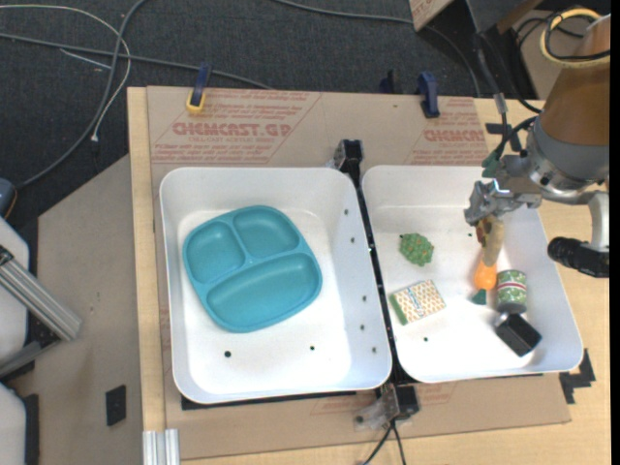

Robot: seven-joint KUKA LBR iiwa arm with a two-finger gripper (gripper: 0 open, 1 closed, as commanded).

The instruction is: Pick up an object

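Over the right bin (pixel 436 366) the jaws (pixel 491 250) hang low, pointing down at a tight cluster by the right wall: an orange piece (pixel 483 278) directly beneath, a green-white patterned cylinder (pixel 511 290) touching or just beside it, a black block (pixel 517 334) just nearer. Can't tell whether the jaws are wide, narrow or closed on anything; the tips blur into a tan stick shape above the orange piece. No object clearly held.

Risks, as judgement: cluster is crowded, so closing here could catch two things at once or push the cylinder aside and pinch nothing. Orange piece is small and may squirt out or tip. Bin wall is near on the right, so a sideways correction could clip it. A lift could come up with nothing in the jaws.

Easier targets sit well apart: a green knobbly ball (pixel 417 249) toward the bin's middle, a patterned flat packet (pixel 418 301) nearer and left of the cluster.

Arm (pixel 572 114) comes in from the far right, orange band up top, grey wrist below, tool roughly vertical with a slight lean left.

Left bin (pixel 184 201) holds a blue divided plate (pixel 254 266), untouched. Both bins on the cardboard-covered bench (pixel 291 114).
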